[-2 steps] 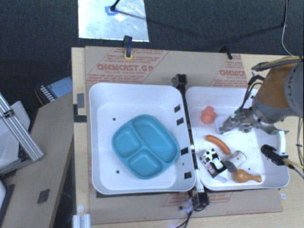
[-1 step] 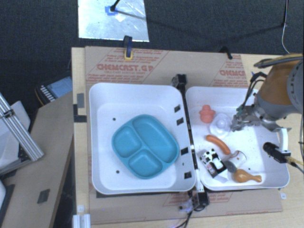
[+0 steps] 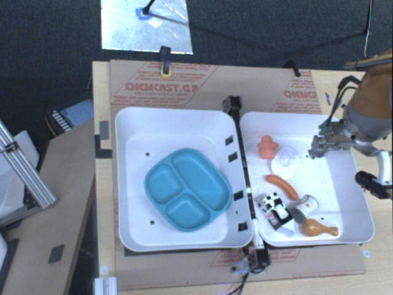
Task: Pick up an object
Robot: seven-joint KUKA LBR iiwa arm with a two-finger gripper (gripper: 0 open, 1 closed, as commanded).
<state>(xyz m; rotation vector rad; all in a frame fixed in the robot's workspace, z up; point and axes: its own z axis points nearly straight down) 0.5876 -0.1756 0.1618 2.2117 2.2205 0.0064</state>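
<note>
The tool (image 3: 320,143) hangs over the right bin (image 3: 344,183), near its upper right; I cannot tell how wide it stands, and nothing visibly sits in it. Nearest are a translucent white lid (image 3: 286,162) and a pink toy (image 3: 267,147). Lower lies a toy sausage (image 3: 282,187), likely light, smooth, rigid plastic; grip across its middle. The left bin (image 3: 132,165) holds 1 blue divided tray (image 3: 187,189).

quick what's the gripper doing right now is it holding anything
Gripper: over the right bin; whether it is open, shut or holding something cannot be told.
</note>
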